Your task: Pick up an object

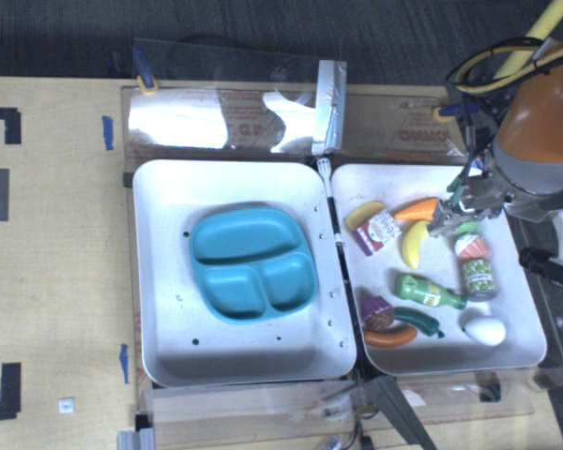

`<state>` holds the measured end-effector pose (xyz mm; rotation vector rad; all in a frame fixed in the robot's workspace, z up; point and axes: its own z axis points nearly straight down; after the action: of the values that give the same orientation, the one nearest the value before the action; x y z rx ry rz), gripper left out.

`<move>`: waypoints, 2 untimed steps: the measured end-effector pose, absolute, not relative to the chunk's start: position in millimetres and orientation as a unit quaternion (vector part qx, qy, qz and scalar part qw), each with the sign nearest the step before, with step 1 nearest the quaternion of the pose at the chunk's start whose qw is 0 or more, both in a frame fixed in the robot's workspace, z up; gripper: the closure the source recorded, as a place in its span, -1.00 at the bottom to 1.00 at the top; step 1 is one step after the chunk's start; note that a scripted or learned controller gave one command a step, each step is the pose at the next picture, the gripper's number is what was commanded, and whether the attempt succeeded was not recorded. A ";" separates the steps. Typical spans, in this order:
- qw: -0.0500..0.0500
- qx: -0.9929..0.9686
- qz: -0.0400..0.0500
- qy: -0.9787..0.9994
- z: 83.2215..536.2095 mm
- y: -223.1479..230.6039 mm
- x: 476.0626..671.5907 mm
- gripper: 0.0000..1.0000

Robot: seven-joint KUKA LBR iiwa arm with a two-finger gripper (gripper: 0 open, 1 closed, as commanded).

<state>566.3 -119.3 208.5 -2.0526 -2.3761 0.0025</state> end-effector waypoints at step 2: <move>0.003 -0.604 0.002 -0.797 180.6 -89.6 505.5 1.00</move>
<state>505.5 -89.6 180.6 -1.8943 -2.4979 0.0054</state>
